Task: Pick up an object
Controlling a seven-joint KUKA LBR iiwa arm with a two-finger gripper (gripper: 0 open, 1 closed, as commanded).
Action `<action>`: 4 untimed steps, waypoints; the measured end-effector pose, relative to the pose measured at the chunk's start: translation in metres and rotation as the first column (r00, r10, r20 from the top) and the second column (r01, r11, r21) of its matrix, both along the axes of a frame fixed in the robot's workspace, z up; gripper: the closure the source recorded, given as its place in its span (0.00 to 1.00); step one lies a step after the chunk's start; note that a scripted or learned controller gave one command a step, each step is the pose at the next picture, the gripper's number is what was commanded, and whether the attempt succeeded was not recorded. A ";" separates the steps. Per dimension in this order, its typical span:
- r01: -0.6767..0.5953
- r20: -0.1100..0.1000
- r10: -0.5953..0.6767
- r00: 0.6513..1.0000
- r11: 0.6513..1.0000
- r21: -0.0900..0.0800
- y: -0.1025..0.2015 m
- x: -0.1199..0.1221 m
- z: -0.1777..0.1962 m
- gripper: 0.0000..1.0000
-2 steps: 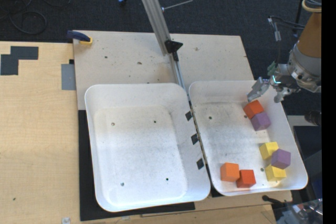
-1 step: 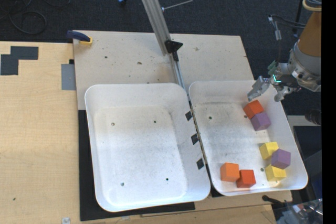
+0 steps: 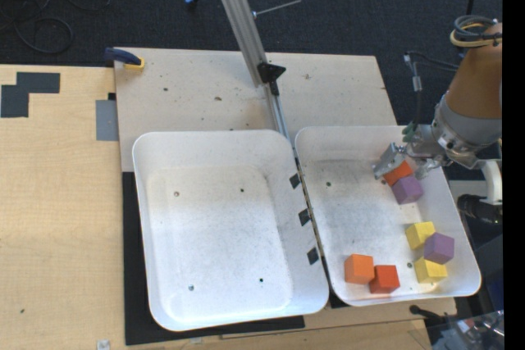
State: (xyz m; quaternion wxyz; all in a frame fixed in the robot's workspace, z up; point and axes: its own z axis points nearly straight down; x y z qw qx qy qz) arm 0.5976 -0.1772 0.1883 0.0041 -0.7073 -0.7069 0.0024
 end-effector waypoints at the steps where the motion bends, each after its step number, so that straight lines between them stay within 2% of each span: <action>1: 0.001 0.002 -0.001 1.000 1.000 -0.001 -0.007 0.002 -0.048 0.00; 2: 0.001 0.034 0.000 0.999 1.000 -0.010 -0.008 0.010 -0.067 0.00; 3: 0.006 0.032 -0.006 0.999 1.000 -0.009 -0.009 0.009 -0.060 1.00; 4: -0.002 0.013 0.002 1.000 1.000 -0.004 -0.010 0.015 0.003 1.00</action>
